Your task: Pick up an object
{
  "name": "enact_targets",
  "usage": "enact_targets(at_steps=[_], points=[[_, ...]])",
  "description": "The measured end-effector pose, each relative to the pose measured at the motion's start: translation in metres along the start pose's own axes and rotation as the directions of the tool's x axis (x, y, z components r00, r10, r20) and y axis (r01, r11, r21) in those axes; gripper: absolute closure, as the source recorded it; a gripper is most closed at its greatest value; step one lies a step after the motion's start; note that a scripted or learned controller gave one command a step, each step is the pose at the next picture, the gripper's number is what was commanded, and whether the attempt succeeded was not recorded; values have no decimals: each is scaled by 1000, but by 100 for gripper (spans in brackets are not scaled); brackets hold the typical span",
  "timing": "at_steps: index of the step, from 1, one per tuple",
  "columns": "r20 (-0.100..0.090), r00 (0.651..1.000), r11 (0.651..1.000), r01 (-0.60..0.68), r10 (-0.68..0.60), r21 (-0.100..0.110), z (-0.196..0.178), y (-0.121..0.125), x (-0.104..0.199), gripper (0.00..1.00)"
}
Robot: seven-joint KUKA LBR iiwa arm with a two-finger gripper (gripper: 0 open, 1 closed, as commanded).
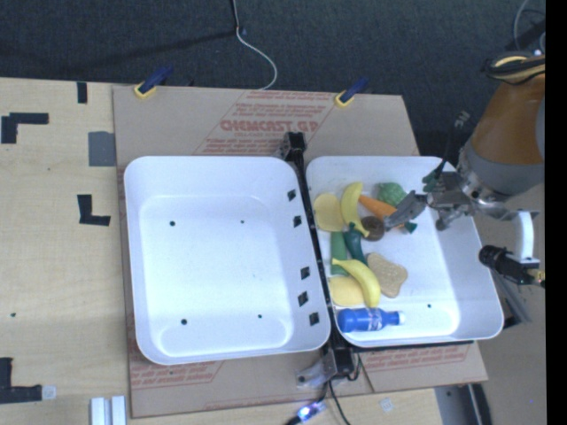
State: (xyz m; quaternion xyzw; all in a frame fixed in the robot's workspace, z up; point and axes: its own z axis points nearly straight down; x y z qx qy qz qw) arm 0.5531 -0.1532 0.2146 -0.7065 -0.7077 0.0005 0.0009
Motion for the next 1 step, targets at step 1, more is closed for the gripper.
enact_targets(at_steps=[1], points=[[2, 1000, 1000, -1, 1, 2, 137, 23, -18, 0]])
